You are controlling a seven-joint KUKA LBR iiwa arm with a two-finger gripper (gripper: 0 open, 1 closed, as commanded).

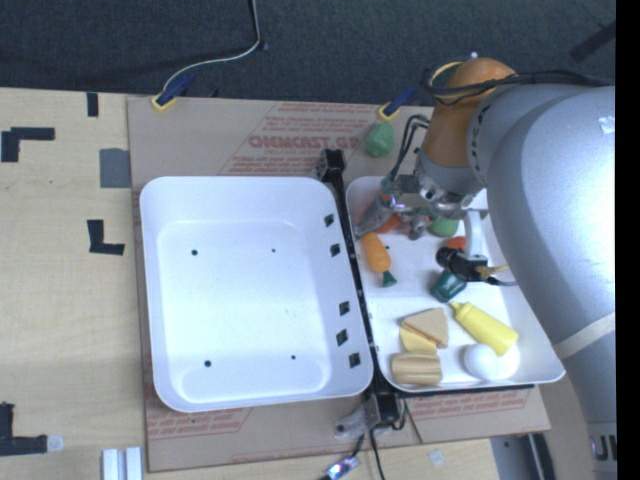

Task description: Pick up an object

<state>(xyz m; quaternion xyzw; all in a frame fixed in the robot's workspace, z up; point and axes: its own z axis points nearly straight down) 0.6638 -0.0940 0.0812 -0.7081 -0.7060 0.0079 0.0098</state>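
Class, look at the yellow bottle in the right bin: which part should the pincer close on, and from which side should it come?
Grip the yellow bottle across the middle of its body, coming straight down from above. It lies on its side, slanting across the bin floor, so its narrow width is what the fingers can span. The white egg sits close against its lower end, so the middle probably leaves more room.

Robotics laboratory test cell.

A large grey industrial arm (560,198) reaches over two white bins (170,218) clipped side by side on a cardboard sheet (280,138). The table (60,298) carries black tape marks. Loose cables (215,63) trail across dark carpet (120,18). Plastic toy foods (480,326) serve as test objects.
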